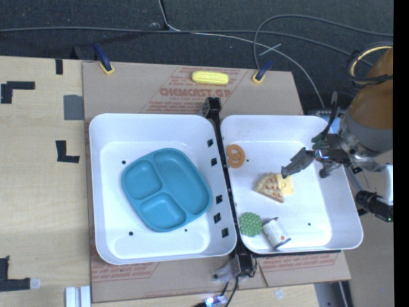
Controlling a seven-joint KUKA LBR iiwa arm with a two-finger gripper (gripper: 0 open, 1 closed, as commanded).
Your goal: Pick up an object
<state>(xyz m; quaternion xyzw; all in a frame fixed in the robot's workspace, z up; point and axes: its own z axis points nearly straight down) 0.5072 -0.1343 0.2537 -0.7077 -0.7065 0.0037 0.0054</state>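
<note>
The right bin (326, 232) holds a yellow-and-tan pizza-slice toy (275, 187) near its middle, an orange ring (235, 155) by its left wall, a green round piece (250, 223) and a small white can (276, 233) near the front. My gripper (291, 169) reaches in from the right over the bin. Its dark tip sits just up and right of the pizza slice, close to it. Nothing shows between the fingers.
The left bin (105, 133) holds a blue divided plate (165, 188). A yellow corn toy (209, 77) lies on the cardboard behind the bins. Two clamps (102, 59) pin the cardboard's back edge. Cables cross the dark floor behind.
</note>
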